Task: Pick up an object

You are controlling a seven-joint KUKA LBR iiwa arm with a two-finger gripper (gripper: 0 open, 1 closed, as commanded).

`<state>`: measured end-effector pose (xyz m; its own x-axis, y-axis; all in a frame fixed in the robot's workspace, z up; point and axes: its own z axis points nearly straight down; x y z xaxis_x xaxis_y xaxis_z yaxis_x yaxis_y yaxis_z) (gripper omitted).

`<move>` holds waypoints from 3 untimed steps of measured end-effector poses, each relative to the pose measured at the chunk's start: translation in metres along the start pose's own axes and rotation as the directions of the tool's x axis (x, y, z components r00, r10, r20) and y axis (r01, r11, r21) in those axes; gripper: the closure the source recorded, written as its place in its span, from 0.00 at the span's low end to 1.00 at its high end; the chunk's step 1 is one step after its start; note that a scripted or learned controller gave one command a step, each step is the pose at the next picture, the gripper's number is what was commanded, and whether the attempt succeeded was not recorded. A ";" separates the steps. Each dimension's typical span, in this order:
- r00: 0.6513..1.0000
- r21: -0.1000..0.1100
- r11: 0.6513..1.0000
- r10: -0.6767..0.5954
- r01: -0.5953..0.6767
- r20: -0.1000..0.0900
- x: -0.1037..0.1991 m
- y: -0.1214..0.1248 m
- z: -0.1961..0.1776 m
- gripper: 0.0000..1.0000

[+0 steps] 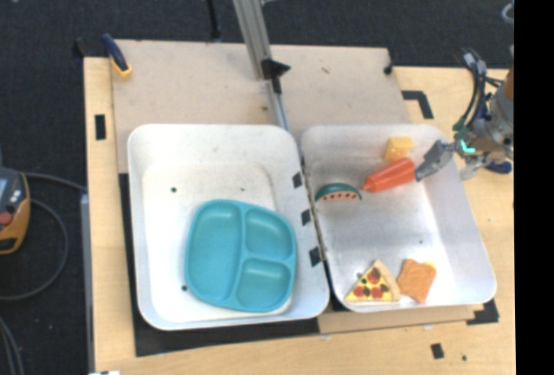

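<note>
An orange toy carrot (pixel 389 176) lies slantwise in the upper part of the right bin (pixel 450 230). My gripper (pixel 437 159) reaches in over the bin's upper right corner, and its tip meets the carrot's right end. Whether the carrot is gripped is unclear from here. A yellow block (pixel 399 146) rests just above the carrot. To the carrot's left, a watermelon slice (pixel 338 193) sits by the bin's left wall. At the bin's front edge lie a pizza slice (pixel 374 285) and an orange piece of toast (pixel 417 280).
The left bin (pixel 173 157) holds a teal divided plate (pixel 241 255) in its front half. A metal post (pixel 251 14) rises behind the bins, near their shared wall. Cables hang by the arm at the right.
</note>
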<state>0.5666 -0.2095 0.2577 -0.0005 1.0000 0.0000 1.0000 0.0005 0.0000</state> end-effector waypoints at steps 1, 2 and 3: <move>1.000 -0.001 1.000 0.000 0.000 0.000 0.000 0.000 -0.001 0.00; 1.000 0.002 1.000 0.000 0.000 0.001 -0.004 0.009 0.056 0.00; 1.000 0.003 1.000 0.001 -0.001 0.000 -0.003 0.009 0.119 0.00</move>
<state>0.5760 -0.2126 0.1385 0.0002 1.0000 -0.0004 1.0000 -0.0002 -0.0033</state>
